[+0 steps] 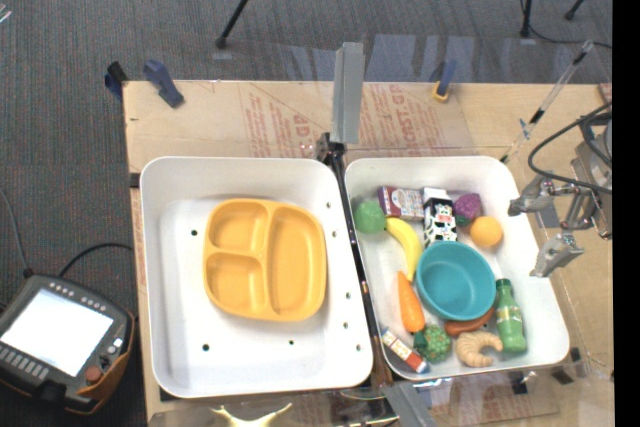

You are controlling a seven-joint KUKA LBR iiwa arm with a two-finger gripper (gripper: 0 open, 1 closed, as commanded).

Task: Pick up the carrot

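A smooth, tapered orange carrot (410, 303) lies well left of the gripper (556, 233), beside a teal bowl (456, 281); the metal fingers appear spread, holding nothing.

The smooth orange plastic carrot (410, 303) looks matt beside the glossy teal plastic bowl (455, 281). The yellow three-compartment plastic plate (266, 258) has a soft sheen. Both shallow white plastic bins (165, 215) look smooth. The bench top (240, 120) is printed brown cardboard, matt.

orange carrot (410, 303), yellow divided plate (266, 258), teal bowl (455, 281), yellow banana (404, 243), 2 white bins (160, 215)
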